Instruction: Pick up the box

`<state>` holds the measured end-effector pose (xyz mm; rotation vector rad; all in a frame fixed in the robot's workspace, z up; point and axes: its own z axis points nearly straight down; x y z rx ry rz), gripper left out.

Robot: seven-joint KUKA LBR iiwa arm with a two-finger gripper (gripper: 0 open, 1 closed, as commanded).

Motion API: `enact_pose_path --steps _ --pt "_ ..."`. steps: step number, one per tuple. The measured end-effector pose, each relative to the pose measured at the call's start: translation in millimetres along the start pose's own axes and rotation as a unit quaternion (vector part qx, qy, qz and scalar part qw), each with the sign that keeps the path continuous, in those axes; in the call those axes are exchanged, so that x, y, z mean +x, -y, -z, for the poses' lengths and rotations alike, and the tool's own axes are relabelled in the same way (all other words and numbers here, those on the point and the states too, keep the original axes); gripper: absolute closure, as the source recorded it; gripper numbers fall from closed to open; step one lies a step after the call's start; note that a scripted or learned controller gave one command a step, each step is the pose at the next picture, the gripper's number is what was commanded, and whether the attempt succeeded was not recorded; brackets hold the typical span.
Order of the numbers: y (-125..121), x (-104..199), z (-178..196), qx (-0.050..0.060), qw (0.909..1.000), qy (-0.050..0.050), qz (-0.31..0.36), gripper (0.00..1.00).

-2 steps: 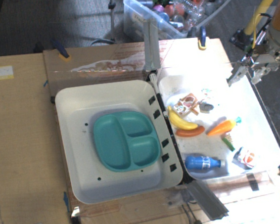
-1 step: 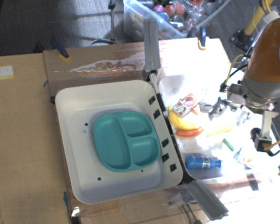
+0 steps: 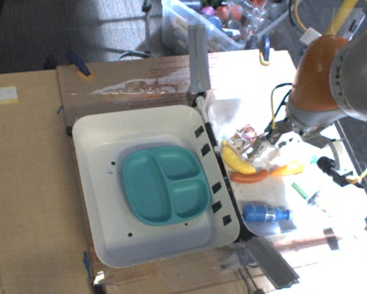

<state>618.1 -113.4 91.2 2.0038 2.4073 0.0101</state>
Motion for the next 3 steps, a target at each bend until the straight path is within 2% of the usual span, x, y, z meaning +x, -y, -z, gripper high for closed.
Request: enact_pose_path --steps 1,2,3 --pt "55 20 1 -0.002 0.9996 0.001 -0.026 0.0" --pt "-31 -20 34 0.008 0.9995 -0.002 -0.03 0.0" --pt "14 -16 0 -0.001 0.9998 0.001 -0.019 0.0"
